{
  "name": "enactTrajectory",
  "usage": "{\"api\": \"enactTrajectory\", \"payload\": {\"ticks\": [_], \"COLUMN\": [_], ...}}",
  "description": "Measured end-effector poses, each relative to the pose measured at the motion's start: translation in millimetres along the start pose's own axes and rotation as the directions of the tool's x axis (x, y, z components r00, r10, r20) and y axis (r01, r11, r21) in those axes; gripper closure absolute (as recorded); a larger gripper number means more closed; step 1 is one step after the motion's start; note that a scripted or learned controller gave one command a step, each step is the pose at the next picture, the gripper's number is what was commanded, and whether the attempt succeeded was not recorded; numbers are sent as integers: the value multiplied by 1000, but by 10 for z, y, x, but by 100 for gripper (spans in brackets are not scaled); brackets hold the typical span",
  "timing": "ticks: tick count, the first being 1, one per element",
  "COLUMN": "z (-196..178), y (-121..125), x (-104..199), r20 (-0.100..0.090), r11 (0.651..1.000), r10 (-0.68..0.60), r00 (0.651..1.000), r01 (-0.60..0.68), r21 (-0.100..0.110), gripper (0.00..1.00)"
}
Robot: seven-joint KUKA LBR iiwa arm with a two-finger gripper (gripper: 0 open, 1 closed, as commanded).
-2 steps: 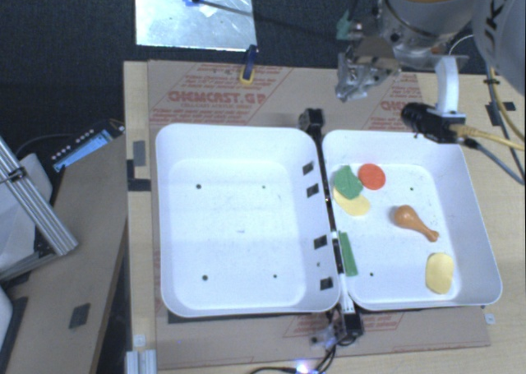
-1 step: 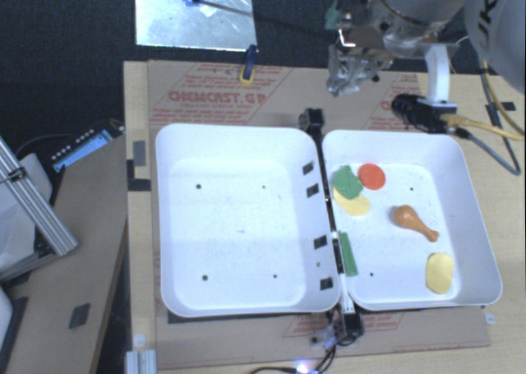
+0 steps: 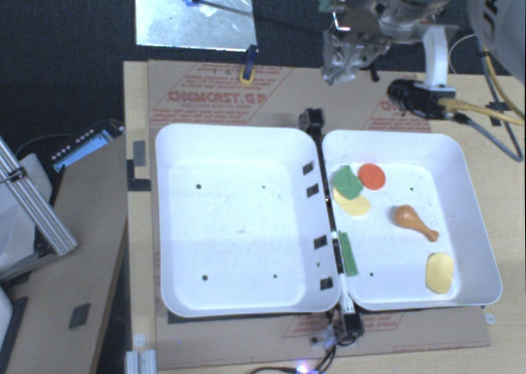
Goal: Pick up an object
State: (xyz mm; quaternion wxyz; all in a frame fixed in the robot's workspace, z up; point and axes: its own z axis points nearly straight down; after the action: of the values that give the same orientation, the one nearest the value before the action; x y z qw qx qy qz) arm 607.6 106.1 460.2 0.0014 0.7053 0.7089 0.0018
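Note:
My gripper (image 3: 343, 60) hangs high above the bench, over the back edge of the bins near the divider, with nothing visibly between its fingers. The right bin (image 3: 460, 200) holds a green piece (image 3: 348, 182) lying partly on a pale yellow piece (image 3: 354, 203). A round red-orange disc (image 3: 371, 176) sits just right of them. A brown drumstick-shaped thing (image 3: 413, 221) lies mid-bin, and a yellow oval (image 3: 440, 272) rests near the front right corner. A flat green strip (image 3: 348, 252) lies by the divider.
The left bin (image 3: 234, 216) adjoins the right one along a black-clipped divider (image 3: 322, 200). Both stand on a cardboard sheet (image 3: 222, 93). A shiny metal plate (image 3: 194, 1) lies behind, and an aluminium frame (image 3: 29, 208) stands at the far left.

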Motion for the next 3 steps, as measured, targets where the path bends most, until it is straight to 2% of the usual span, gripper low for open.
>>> {"api": "enactTrajectory", "payload": {"ticks": [2, 3], "z": [-425, -776], "y": [-202, -457], "x": [526, 774], "r20": [-1, -3], "r11": [1000, 1000], "r10": [-1, -2], "r00": [1000, 1000], "r01": [1, 2], "r21": [0, -1], "gripper": [100, 100]}}
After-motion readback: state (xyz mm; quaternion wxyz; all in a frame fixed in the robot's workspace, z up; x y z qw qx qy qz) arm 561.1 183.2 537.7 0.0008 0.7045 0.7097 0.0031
